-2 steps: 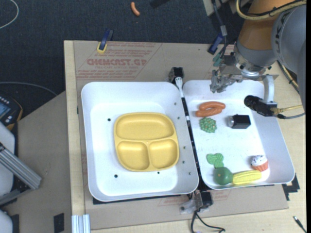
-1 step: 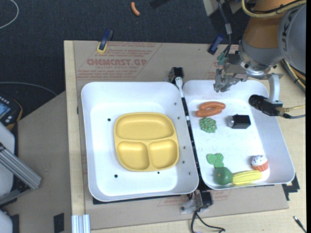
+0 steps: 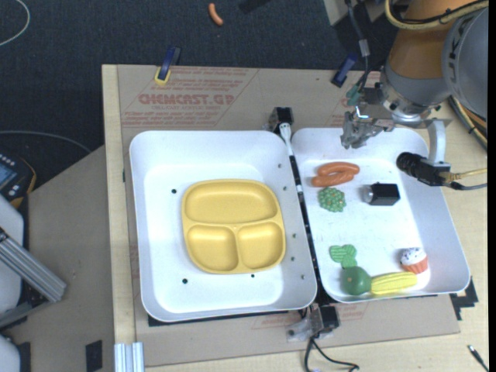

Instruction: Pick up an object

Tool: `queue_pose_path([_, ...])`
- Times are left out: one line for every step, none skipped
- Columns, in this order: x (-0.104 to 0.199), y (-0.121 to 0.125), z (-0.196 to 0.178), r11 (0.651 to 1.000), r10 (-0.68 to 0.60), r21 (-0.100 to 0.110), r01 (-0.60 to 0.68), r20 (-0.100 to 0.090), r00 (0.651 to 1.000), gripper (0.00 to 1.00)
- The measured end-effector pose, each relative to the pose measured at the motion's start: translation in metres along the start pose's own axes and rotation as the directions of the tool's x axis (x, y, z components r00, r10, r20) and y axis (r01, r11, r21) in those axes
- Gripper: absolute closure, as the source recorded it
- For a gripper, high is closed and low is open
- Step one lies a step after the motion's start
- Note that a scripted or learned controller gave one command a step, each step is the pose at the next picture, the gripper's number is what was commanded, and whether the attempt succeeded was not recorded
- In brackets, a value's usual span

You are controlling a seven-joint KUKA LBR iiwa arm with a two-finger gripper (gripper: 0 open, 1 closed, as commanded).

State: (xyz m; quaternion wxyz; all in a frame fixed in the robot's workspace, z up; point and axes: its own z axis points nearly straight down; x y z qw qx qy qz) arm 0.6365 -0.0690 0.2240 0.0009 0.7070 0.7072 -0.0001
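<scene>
while your gripper (image 3: 358, 136) hangs over the right bin (image 3: 453, 231), i cannot tell how far its fingers are apart; nothing shows between them. the hotdog (image 3: 335, 173) lies just below them.

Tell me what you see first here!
A big yellow tray with three sections sits in the middle of the left bin. The right bin holds small toy foods: a hot dog, broccoli, corn and a cupcake. The grey arm reaches over its far edge.

Grey arm (image 3: 465, 37), orange band (glossy), black cables, small metal fingers (image 3: 355, 134)
</scene>
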Motion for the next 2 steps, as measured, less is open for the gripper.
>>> queue_pose_path([0.0077, -0.0032, 0.0060, 1.000, -0.001, 0.003, 0.001, -0.002, 1.000, 1.00])
queue_pose_path([0.0157, -0.0022, 0.0016, 1.000, -0.001, -0.001, 0.001, -0.001, 1.000, 1.00])
